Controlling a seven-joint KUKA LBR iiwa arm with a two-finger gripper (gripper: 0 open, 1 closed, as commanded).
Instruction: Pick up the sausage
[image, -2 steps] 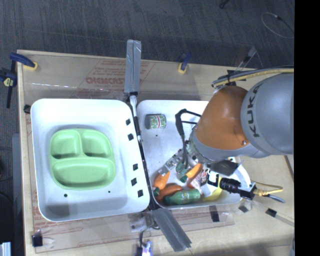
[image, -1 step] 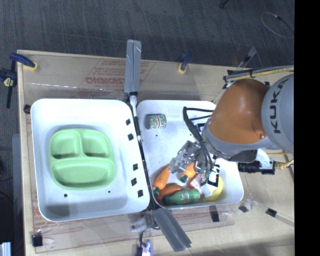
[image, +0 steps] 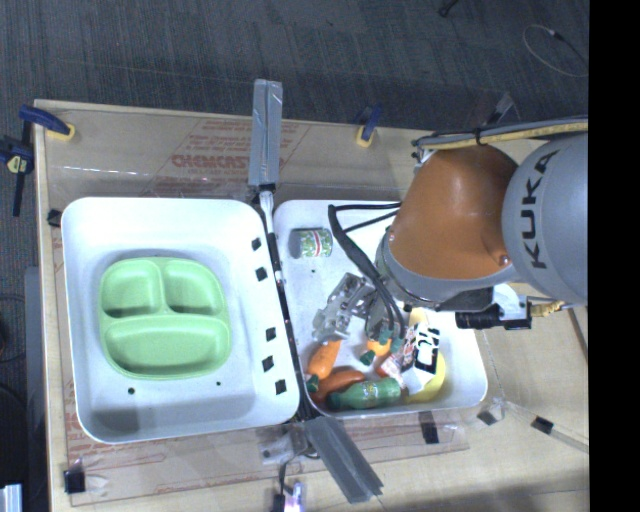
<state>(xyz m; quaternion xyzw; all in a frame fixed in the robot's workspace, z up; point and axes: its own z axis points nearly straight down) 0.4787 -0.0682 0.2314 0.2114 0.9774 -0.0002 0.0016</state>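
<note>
Clutter is the main problem: the pile of toy food at the near end of the right white bin (image: 296, 300) is packed so tightly that edges blur together. The sausage (image: 340, 381), a short orange-brown rounded piece as far as I can tell, lies in that pile. It touches the dark green cucumber-shaped piece (image: 368, 394) on its right and sits just below a brighter orange carrot-like piece (image: 322, 357). A yellow banana (image: 436, 378) curls around the pile's right side, half covered by a black-and-white packet (image: 426, 352) (the print is too small to read).

The grey arm with its big orange band (image: 450, 215) hides the right bin's far right corner and is cut off at the side of the view. The silver two-finger gripper (image: 352, 316) hangs over the middle of the right bin, just above the pile. Its fingers look spread apart with nothing between them, though black cables (image: 345, 235) and glare muddy that area. It's near the sausage but apart from it.

Counts: two bins, one arm, one small green-labelled can (image: 311, 242) lying alone at the far end of the right bin. The left white bin (image: 80, 400) holds one pale green divided tray (image: 165, 318) with three compartments. I count three blue clamps (image: 45, 122) on the bench edge.
</note>
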